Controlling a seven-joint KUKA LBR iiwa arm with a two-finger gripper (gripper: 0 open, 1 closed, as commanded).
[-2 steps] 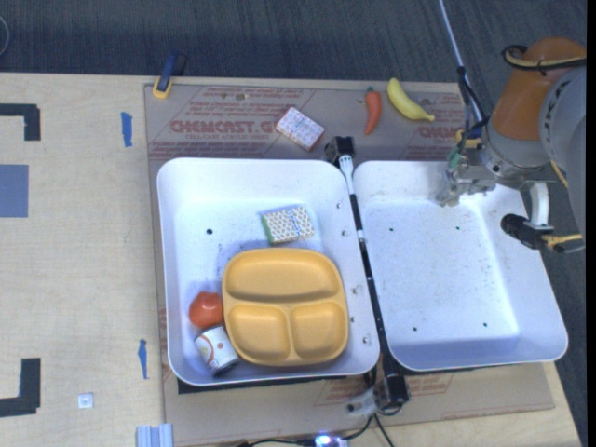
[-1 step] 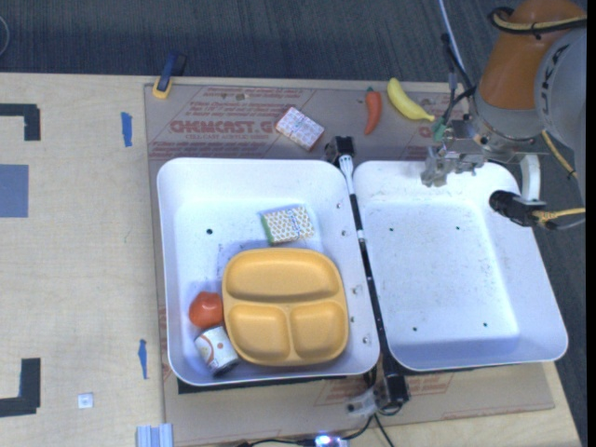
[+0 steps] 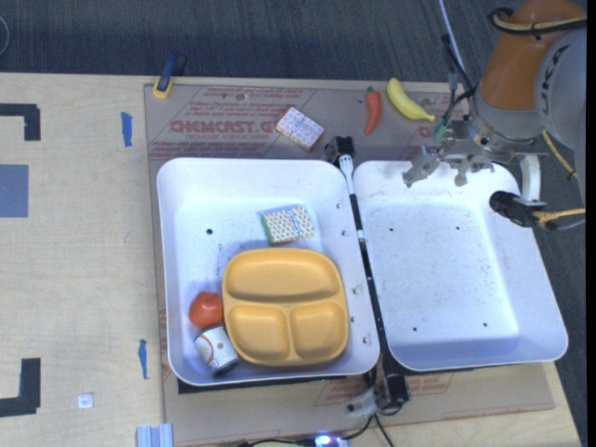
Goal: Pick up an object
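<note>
The tool [image 3: 436,168], fingers apart and gripping nothing, is hovering at twelve o'clock over the right bin [image 3: 466,277]. The approach is beginning; next calls for reaching nine o'clock toward the yellow tray [image 3: 284,305] in the left bin [image 3: 182,250].

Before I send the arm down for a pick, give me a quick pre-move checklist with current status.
1. Gripper carrying nothing: ok, fingers spread with nothing between them.
2. Gripper above a target: not ok, it hangs at the right bin's far rim.
3. Targets present: ok, yellow tray, patterned block, red ball and small can lie in the left bin.
4. Small can graspable: cannot tell, it is wedged beside the tray.
</note>
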